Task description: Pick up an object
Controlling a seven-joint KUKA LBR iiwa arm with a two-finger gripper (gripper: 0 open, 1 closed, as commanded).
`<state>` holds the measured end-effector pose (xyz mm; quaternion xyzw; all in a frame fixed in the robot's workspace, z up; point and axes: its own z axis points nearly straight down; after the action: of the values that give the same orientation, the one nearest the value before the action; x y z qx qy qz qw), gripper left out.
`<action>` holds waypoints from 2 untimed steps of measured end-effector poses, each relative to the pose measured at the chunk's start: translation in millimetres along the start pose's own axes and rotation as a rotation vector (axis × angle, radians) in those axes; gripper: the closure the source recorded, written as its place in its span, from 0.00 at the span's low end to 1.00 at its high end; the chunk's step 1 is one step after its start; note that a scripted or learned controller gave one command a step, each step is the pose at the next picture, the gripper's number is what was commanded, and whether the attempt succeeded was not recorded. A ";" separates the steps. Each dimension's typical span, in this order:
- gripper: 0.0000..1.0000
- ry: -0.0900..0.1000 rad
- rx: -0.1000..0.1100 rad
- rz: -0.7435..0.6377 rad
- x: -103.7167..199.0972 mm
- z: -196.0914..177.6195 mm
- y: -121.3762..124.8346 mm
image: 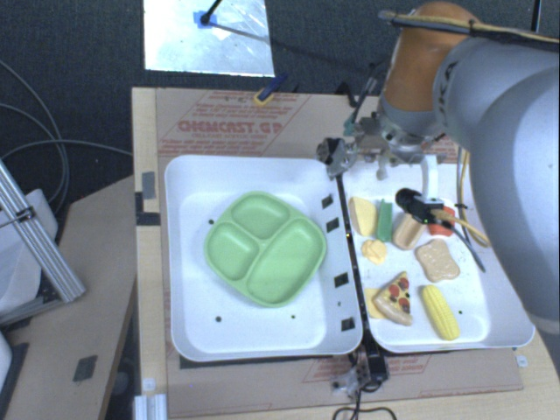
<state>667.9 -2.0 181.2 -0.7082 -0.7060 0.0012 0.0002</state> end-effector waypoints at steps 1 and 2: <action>1.00 0.001 -0.008 -0.009 3.7 -15.2 1.9; 1.00 0.004 0.003 -0.010 53.5 -2.1 -66.1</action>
<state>602.0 51.7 183.3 -0.7046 -0.7096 0.0007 0.0026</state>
